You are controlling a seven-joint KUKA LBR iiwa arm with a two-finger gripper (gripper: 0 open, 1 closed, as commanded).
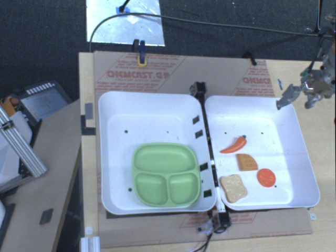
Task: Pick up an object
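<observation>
Basically nothing picked yet. Claw hangs over the right bin's far right corner, fingers spread, nothing between them. Candidates lie well below it on the bin floor: glossy curved red chili, tan square cracker, flat red disc, pale toast slice. Left bin holds a smooth green three-compartment plate. Descent and grasp remain.
</observation>
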